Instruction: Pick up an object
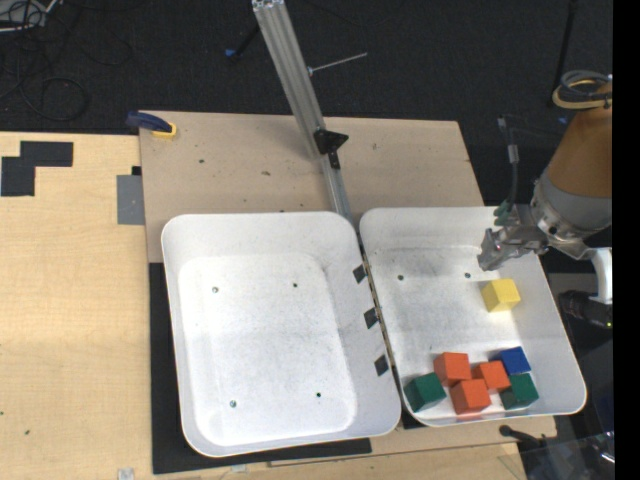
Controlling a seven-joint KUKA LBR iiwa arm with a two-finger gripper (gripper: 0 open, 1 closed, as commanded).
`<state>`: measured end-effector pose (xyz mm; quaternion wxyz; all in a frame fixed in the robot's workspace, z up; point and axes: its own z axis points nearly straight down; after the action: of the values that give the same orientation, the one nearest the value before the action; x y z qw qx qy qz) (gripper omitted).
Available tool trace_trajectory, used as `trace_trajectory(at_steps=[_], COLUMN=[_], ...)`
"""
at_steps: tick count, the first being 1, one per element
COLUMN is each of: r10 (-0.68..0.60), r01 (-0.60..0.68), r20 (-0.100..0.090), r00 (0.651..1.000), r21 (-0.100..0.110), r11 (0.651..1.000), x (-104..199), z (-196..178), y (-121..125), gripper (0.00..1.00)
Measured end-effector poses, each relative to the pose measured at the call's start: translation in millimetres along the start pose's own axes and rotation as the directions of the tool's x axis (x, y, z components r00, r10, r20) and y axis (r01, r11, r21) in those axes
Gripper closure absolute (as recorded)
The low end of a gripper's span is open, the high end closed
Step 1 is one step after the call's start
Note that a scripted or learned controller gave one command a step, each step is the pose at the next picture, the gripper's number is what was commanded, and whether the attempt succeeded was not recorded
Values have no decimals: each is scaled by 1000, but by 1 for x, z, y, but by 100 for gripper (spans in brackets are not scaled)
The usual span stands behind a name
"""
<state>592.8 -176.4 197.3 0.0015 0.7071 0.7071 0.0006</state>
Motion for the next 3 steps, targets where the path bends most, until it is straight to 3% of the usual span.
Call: trace_trajectory(at_steps=[1,3], r10=[-1,-4], r01=[1,4], r20=[0,-4], r00=[1000,1000], r21=[-2,7], r11=[1000,1000], x=[-4,101], z=[-63,-49], y=[2,2], gripper=[100,100])
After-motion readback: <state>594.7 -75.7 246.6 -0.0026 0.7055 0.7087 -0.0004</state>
